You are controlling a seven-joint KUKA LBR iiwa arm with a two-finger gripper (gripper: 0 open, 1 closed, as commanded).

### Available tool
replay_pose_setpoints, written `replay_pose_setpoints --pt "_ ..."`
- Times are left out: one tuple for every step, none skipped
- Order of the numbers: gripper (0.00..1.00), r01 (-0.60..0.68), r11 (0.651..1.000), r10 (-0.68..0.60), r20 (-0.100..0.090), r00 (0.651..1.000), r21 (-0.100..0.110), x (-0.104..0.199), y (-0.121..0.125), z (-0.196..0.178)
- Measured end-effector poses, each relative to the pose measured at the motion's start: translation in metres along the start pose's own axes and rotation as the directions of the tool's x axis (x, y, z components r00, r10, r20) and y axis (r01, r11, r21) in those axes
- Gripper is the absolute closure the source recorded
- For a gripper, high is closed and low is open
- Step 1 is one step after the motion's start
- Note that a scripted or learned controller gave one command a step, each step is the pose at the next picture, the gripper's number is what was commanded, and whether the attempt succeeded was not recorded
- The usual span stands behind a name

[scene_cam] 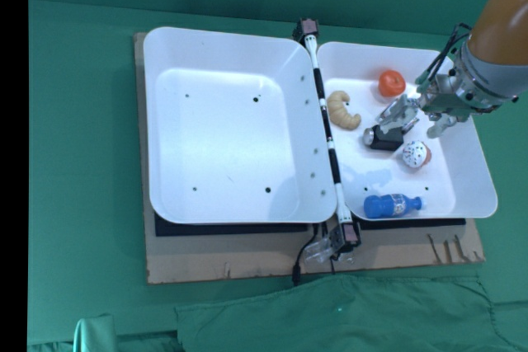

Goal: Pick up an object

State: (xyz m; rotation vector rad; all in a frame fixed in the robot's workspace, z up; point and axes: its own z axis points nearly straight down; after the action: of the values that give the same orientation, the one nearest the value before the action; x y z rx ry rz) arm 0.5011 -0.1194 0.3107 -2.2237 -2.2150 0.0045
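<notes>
The right bin [470, 177] holds several small objects. A tan croissant [344, 110] lies near its left wall, and an orange round piece [392, 82] sits toward the back. A black block [384, 138] is in the middle, a white speckled cupcake [415, 154] is beside it, and a blue bottle [391, 205] lies at the front. My gripper [417, 121] hangs over the middle of this bin, just above and right of the black block. Its fingers are spread open, one [398, 110] over the block's far end. Nothing is between them.
The left bin [223, 136] is a shallow white tray with a few dark specks. A black-and-white divider rod [326, 136] runs between the two bins. Both bins rest on a cardboard sheet [247, 264] on green cloth.
</notes>
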Motion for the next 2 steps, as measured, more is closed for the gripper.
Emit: replay_pose_setpoints --pt "0.0 0.0 1.0 0.0 0.0 1.0 0.0 0.0 0.0 0.0" --pt "0.0 -0.002 1.0 0.002 -0.001 1.0 0.007 -0.002 0.002 0.064"
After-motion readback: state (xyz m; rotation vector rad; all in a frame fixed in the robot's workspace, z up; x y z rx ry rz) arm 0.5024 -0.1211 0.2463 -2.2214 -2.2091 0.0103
